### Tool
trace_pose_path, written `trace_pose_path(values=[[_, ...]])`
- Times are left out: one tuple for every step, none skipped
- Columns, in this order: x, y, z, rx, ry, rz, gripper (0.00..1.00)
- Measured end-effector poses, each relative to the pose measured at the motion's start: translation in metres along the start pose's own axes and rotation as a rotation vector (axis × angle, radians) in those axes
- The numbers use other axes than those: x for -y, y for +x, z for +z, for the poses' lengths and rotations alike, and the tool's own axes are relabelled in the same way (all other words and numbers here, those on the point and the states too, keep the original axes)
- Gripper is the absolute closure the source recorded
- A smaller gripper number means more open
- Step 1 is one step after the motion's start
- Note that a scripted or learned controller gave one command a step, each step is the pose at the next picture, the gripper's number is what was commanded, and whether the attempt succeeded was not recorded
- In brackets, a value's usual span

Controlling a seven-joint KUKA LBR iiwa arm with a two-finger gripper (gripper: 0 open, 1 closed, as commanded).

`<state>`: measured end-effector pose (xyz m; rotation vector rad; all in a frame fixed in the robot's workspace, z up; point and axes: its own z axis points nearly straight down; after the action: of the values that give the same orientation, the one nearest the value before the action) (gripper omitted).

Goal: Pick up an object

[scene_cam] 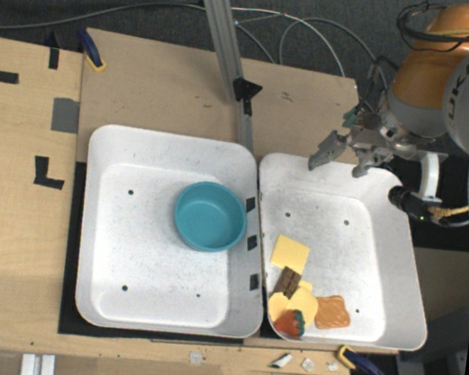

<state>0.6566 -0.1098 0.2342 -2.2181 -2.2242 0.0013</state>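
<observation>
A teal bowl [209,215] sits in the left bin [98,293]. Just right of the bowl, in the right bin [395,274], lie a yellow square [289,253], a brown bar [288,282] and an orange piece [332,312]. Further right and above, the gripper [343,160] hovers spread apart, pinching nothing.

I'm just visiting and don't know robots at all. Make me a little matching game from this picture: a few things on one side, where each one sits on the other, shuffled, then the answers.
Things:
1. teal bowl
2. yellow square block
3. gripper
4. orange piece

Places:
A. over the far edge of the right bin
B. in the left bin, near its middle
C. near corner area of the right bin, rightmost of the small pile
D. in the right bin, at the far end of the small pile

Pairs: 1-B, 2-D, 3-A, 4-C
</observation>
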Motion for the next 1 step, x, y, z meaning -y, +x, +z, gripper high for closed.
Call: trace_pose_path(values=[[0.0000, 0.0000, 0.0000, 0.000, 0.000, 0.000, 0.00]])
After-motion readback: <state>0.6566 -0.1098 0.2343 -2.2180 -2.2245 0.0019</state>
